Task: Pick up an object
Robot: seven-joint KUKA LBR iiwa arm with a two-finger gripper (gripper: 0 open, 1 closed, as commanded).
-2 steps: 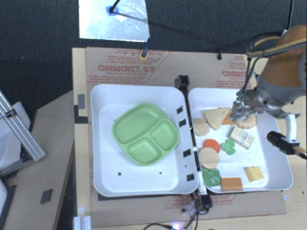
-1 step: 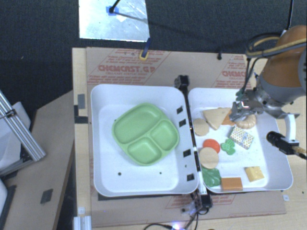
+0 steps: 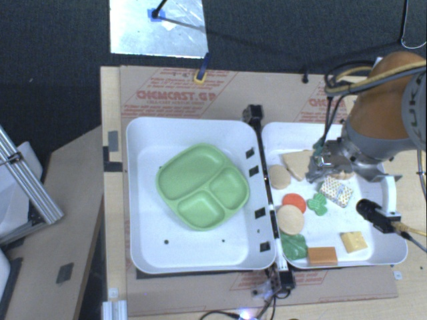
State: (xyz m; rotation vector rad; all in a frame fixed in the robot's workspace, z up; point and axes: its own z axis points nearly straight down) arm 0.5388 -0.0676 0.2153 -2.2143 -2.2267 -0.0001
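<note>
Right bin (image 3: 393, 249): pincer (image 3: 321, 168) low above toy foods (image 3: 313, 205)

Bench (image 3: 113, 259) is pale wood, topped by a brown cardboard sheet (image 3: 180, 92) printed with red lettering. Two shallow white bins sit side by side on the sheet, touching along a black-clipped seam at mid bench. Left bin (image 3: 143, 199) takes the bench's middle; right bin (image 3: 387, 242) reaches toward the right edge. A yellow-and-blue clip (image 3: 201, 75) sits at the sheet's far edge. Small grey tag (image 3: 112, 139) lies on bare wood by the left edge.
</note>
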